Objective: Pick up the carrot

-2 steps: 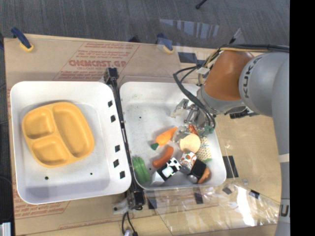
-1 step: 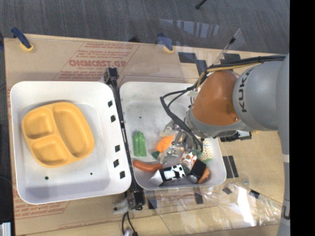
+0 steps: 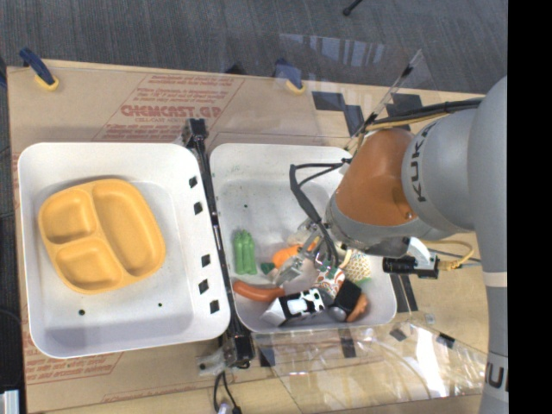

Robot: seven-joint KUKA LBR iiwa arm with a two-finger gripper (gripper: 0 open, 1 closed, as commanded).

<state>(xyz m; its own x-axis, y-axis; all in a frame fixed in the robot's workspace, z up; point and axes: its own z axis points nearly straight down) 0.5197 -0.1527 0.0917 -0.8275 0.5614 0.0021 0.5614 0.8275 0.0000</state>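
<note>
Camera view: end effector [image 3: 297, 264] over small orange carrot [image 3: 285, 254], grip and carrot's axis unclear.

A yellow tray [image 3: 100, 233] with 3 compartments is lying in the left white bin [image 3: 34, 317]. In the right white bin [image 3: 259, 158], a green vegetable [image 3: 245, 253] is resting near the left wall, a reddish sausage [image 3: 257, 291] is lying nearer, and a black-and-white toy [image 3: 304, 304] is sitting just right of it.
</note>
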